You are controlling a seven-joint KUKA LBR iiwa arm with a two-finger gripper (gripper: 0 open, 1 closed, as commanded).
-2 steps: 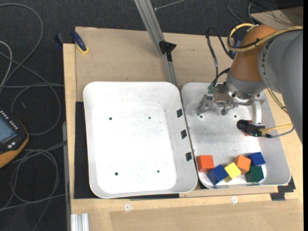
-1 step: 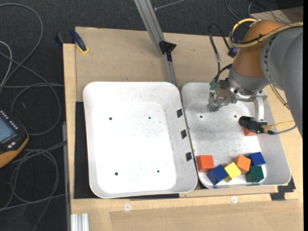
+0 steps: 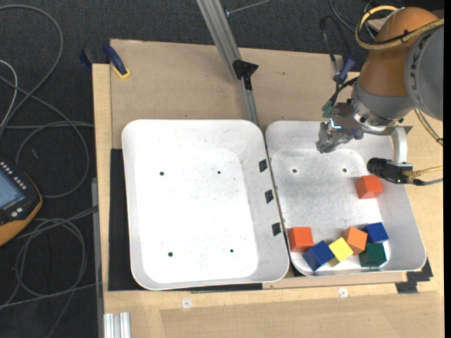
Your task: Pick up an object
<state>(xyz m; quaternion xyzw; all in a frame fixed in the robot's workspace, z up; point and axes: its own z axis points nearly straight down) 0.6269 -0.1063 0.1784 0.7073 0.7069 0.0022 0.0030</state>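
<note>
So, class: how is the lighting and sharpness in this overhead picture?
Camera view: even, soft light; the blocks look crisp with faint shadows; the right bin is bright but not blown out; the gripper looks slightly soft; the floor at left is dim.

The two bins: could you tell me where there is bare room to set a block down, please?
The left bin has bare floor from wall to wall. In the right bin, the middle is free, between the gripper and the lone orange block. Its near edge is crowded with the block cluster.
</note>
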